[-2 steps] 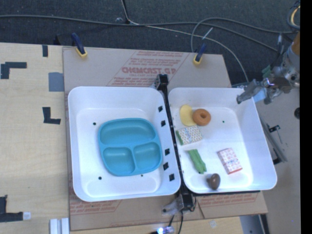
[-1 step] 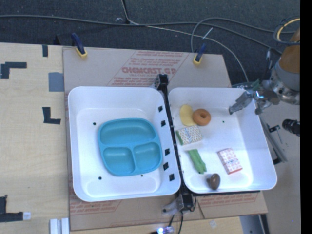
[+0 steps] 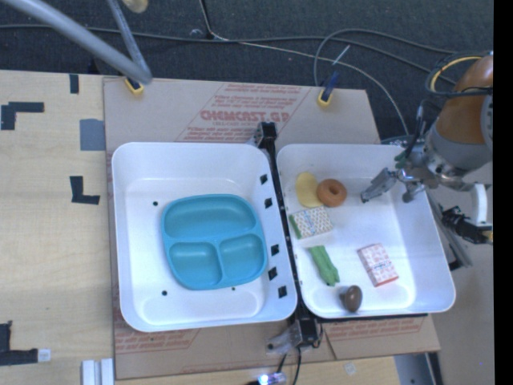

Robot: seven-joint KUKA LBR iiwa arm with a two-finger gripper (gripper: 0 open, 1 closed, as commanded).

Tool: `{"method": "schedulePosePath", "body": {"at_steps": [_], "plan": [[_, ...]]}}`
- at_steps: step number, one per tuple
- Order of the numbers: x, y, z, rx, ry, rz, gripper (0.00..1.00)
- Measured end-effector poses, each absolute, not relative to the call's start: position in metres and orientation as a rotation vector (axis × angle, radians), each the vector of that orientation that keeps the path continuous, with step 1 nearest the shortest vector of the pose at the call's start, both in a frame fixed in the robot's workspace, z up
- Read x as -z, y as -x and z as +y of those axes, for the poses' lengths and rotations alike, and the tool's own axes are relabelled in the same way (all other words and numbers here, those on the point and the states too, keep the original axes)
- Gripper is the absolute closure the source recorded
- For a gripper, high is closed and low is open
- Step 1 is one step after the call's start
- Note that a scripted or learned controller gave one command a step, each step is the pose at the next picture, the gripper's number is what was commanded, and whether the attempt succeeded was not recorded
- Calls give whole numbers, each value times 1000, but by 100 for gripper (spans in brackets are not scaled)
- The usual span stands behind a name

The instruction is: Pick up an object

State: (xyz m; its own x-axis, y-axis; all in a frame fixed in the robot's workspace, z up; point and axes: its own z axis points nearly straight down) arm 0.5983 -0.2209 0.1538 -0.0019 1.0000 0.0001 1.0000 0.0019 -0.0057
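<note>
The right bin (image 3: pixel 417 239) holds a brown donut (image 3: pixel 331 192), a yellow piece (image 3: pixel 307 188) beside it, a patterned green-white packet (image 3: pixel 311 221), a green object (image 3: pixel 325 264), a red-white box (image 3: pixel 377 264) and a dark brown lump (image 3: pixel 351 297). My gripper (image 3: pixel 391 187) hangs over the bin's upper right part, to the right of the donut. Its two grey fingers (image 3: pixel 375 188) are spread apart with nothing between them.
The left bin (image 3: pixel 132 183) carries a blue divided tray (image 3: pixel 213 240). Black clips run down the seam between the bins. Cables loop over the dark floor behind the bench, and the arm's orange band (image 3: pixel 469 95) sits at the right.
</note>
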Motion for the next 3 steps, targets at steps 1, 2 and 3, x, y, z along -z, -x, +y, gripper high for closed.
{"method": "schedulePosePath", "body": {"at_steps": [1,2,3], "plan": [[-89,-597,-222,-6,2217,-2221,0],[-103,-599,-222,-3,2218,-2225,100],[-147,-600,-217,2,2221,-2225,100]]}}
